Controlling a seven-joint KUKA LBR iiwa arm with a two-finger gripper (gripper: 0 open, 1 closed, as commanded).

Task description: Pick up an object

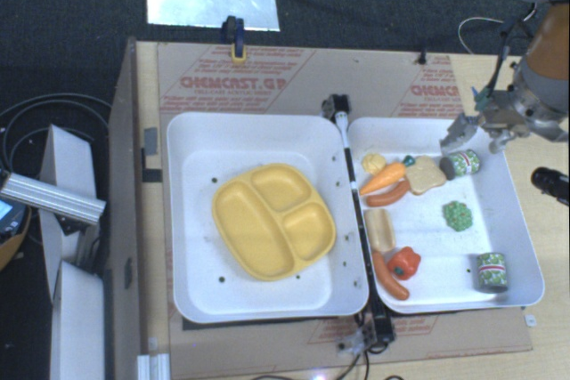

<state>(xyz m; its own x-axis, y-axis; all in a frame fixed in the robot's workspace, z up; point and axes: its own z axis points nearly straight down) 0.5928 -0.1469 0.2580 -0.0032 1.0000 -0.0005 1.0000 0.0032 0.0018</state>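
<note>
From the overhead camera I see two white bins side by side on the table [294, 71]. The left bin [191, 191] holds a yellow divided plate [272, 220], lying flat near its centre.

The right bin [521, 267] carries the loose items. Taking that bin as a clock face, a small yellow piece [373, 163] sits at about 10 o'clock, with a carrot [385, 178] just beside it and a slice of toast [426, 175] touching the carrot's leafy end. A sausage [386, 195] lies just under the carrot. A green can [463, 163] rests on its side at about 1 o'clock, close to the toast. A green clump [458, 215] like broccoli sits toward 3 o'clock. A pale bread roll [381, 230] lies at 8 o'clock, and below it a second sausage [391, 276] touches a red pepper [405, 262]. A second can [492, 271] stands at about 5 o'clock.

The arm enters at the frame's 2 o'clock. Its end effector [465, 134] hangs over the right bin's far edge, just above the lying can, with nothing between its tips; how wide it stands I cannot tell.
</note>
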